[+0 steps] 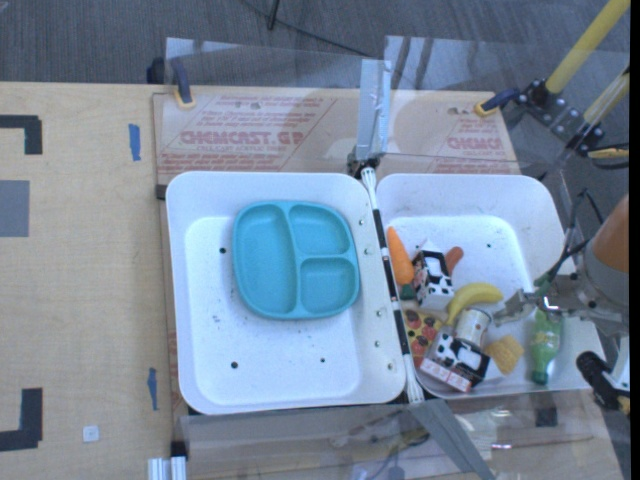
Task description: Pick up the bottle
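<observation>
A small green bottle [543, 345] lies near the front right corner of the right bin [470, 190], with its neck pointing to the back. My gripper [537, 302] reaches in from the right edge and hangs just over the bottle's neck end, between the bottle and a silver can [471, 325]. The arm's body hides the bin's right rim. Nothing shows clearly held.
The right bin also holds a banana [473, 297], a carrot [400, 255], a cow-patterned toy [433, 273], a corn cob [506, 351], a small carton [456, 361] and a pizza slice [420, 325]. A teal divided plate [296, 259] lies in the left bin [200, 298].
</observation>
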`<state>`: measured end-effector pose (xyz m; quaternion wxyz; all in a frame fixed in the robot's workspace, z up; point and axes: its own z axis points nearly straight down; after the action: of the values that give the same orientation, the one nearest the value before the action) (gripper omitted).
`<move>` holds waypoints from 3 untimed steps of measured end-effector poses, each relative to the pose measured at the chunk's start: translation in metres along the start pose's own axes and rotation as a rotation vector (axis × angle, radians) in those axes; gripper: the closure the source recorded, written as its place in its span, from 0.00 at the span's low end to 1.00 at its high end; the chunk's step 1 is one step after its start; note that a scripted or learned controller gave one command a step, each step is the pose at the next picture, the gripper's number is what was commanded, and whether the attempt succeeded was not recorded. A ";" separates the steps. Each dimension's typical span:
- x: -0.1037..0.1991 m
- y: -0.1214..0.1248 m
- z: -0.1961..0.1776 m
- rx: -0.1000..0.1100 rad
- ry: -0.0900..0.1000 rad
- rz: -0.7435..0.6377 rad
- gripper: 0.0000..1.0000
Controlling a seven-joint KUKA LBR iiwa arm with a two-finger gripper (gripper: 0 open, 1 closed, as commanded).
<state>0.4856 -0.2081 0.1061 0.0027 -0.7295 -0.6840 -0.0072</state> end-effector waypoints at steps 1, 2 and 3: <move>0.004 0.002 0.014 -0.012 -0.007 -0.008 0.00; 0.019 -0.004 0.016 -0.006 -0.023 -0.281 0.00; 0.018 -0.002 0.004 -0.014 -0.028 -0.278 1.00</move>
<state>0.4852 -0.1901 0.1019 -0.0129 -0.6276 -0.7784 -0.0021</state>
